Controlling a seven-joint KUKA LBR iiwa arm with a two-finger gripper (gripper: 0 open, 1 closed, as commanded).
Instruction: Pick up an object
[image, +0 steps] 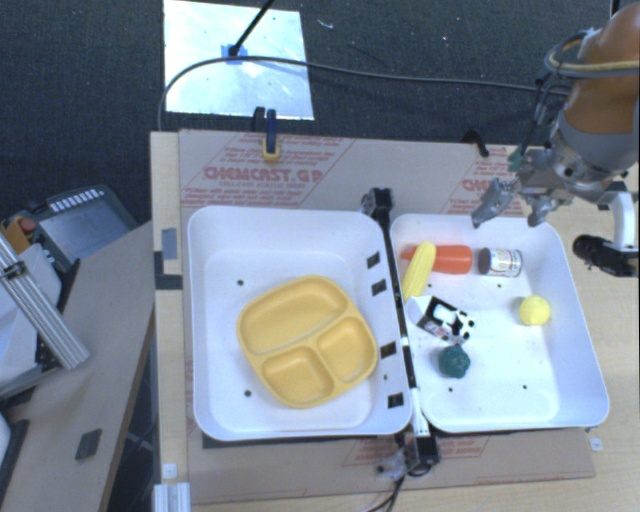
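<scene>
The left shallow white plastic bin (215, 400) holds a pale yellow three-compartment plastic tray (306, 340). In the right shallow white plastic bin (575, 375) lie a yellow corn-cob toy (418, 269), an orange cylinder (452, 259) touching it, a small silvery jar with a dark lid (500, 262), a yellow ball (534, 311), a black-and-white patterned small object (445, 321) and a dark teal lumpy object (454, 361). Under both bins lies light brown cardboard with red lettering (270, 172). At the far right, the grey metal gripper (518, 203) hangs below the arm's orange band (605, 60).
</scene>
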